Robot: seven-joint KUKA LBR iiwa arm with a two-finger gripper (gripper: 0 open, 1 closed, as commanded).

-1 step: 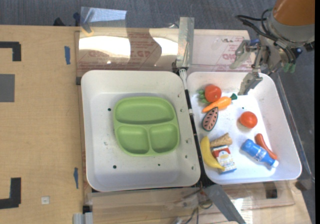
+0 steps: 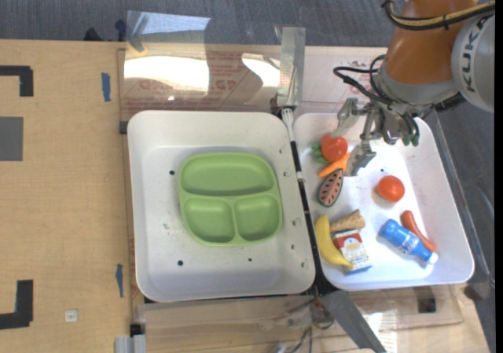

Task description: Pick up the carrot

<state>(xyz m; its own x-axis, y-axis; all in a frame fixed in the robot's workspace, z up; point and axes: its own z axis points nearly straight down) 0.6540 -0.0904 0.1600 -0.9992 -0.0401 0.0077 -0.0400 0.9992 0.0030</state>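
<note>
Carrot (image 2: 333, 166): right bin (image 2: 452, 218), upper left, touching the tomato (image 2: 334, 146); long axis slants up-right.
Gripper (image 2: 355, 139): just right of it; you see fingers spread, holding nothing.

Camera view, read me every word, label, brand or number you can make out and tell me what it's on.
"KU", black letters cut off at the frame edge, on the arm.
Red print on the cardboard behind the bins: too blurred to read.
Label on the small box: too small.
Label on the blue bottle: too small.
</note>
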